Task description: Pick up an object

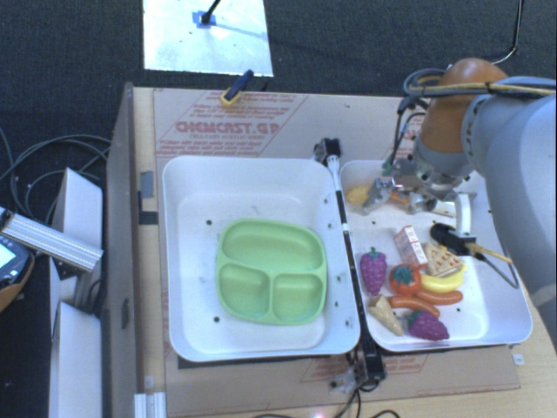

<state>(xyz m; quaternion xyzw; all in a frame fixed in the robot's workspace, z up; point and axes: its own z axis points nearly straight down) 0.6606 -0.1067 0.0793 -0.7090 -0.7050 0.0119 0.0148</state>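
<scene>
White right bin (505, 320) holds the toy food, the grey arm (513, 138) hangs over its far end, the gripper (396, 194) sits low, grip state unreadable, just beside a small yellow piece (357, 196) at its left.

A robotics lab is indicated. Two shallow white bins (174, 233) are set side by side on a brown board printed with red lettering (228, 127), which is laid on a bench over dark carpet (70, 33). An industrial arm (513, 146) is mounted at the right. Loose cables (43, 151) are seen on the floor at the left, beside an aluminium rail (52, 240). Plastic toy food (418, 290) is gathered in the right bin, as test objects
</scene>
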